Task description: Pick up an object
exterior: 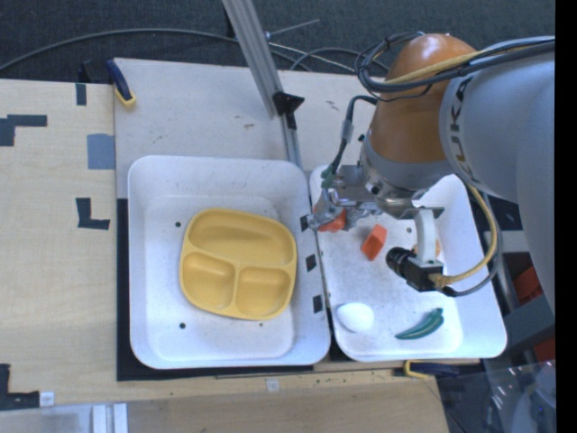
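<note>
— Gripper (332, 213) status? From my seat it's low over the right bin (478, 327), at the rim it shares with the left one; I can't tell how it's set.

— Anything in it?

— Something small and orange-red (330, 225) sits right under it, but I can't say it's held. Just beside lies an orange block (374, 242), chunky, probably easy to pinch. Further off toward me: a smooth white egg (355, 316) and a curved green pepper (420, 324). Across the rim, a yellow divided plate (238, 262), glossy plastic.
</note>
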`<state>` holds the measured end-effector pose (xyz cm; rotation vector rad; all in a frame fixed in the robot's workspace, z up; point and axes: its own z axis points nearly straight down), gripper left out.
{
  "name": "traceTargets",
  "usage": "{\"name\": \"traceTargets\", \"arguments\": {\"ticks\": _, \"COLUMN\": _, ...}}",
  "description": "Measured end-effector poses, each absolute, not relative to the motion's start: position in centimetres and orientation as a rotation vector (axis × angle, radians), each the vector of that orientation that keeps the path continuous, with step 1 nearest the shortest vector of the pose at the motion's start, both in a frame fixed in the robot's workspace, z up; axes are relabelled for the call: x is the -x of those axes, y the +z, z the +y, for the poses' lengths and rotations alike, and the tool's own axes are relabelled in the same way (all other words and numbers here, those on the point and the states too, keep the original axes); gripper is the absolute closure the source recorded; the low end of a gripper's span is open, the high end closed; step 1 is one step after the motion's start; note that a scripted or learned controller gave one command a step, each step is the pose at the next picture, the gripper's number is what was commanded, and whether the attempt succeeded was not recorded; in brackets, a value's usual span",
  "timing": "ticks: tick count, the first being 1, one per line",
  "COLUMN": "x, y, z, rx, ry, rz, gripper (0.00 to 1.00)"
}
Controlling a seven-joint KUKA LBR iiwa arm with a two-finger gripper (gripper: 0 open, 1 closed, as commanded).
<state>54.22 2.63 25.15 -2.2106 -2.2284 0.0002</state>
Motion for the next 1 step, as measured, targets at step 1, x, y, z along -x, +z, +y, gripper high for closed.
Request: {"name": "traceTargets", "arguments": {"ticks": 1, "x": -53.86, "y": 25.21, "z": 8.07, "rx": 2.211, "ry": 0.001, "rz": -2.228, "gripper": 1.0}}
